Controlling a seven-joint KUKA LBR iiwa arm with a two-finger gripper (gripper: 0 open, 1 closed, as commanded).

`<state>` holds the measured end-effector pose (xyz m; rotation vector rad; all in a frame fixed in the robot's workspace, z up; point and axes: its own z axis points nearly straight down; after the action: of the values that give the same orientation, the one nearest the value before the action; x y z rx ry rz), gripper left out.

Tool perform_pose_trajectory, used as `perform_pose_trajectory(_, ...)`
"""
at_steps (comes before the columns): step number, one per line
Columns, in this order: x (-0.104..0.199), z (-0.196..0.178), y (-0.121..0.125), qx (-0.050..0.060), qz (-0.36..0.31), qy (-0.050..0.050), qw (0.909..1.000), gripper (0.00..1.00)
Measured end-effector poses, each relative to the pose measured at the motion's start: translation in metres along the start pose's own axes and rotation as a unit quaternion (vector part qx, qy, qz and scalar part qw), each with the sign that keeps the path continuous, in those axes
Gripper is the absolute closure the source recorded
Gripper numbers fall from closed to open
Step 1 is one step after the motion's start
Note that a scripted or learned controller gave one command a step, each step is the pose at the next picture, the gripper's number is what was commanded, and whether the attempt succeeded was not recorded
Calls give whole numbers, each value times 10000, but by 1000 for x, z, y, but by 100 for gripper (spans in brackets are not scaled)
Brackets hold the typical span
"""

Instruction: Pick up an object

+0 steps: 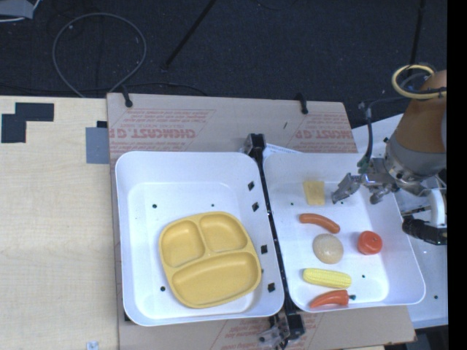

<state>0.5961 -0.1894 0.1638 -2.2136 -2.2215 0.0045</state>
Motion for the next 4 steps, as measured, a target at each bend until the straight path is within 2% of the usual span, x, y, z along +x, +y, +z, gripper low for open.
perform_pose_trajectory(1, -5, 61, -4, 5, 18, 0, 10000, 0)
perform_pose_trajectory(2, -6, 48, -4, -11, 21, -6, 10000, 100)
perform_pose_trajectory(4, 9, -70, 1, -44, 3, -14, 10000, 100)
